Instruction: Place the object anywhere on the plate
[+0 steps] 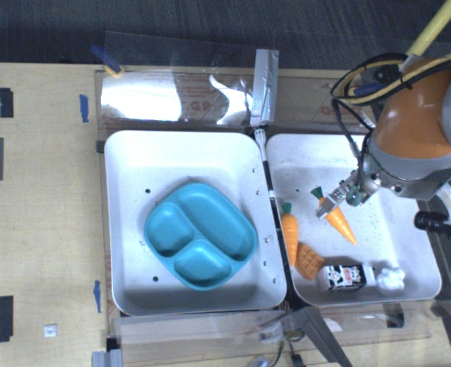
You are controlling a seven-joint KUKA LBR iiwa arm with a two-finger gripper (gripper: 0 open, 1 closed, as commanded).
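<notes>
Clamped on the leafy top of a small carrot point(340, 222), the jaws of the gripper point(339, 202) hold it over the right bin point(413, 281), its orange tip pointing down and to the right. A blue plate point(201, 234) with three sections lies in the left bin point(126, 205), well apart from the carrot. Along the right bin's left wall lies a second carrot point(290, 235), touching a waffle-patterned orange piece point(309, 260). Near the front edge sit a black-and-white carton point(343, 277) and a small white lump point(391, 279).
</notes>
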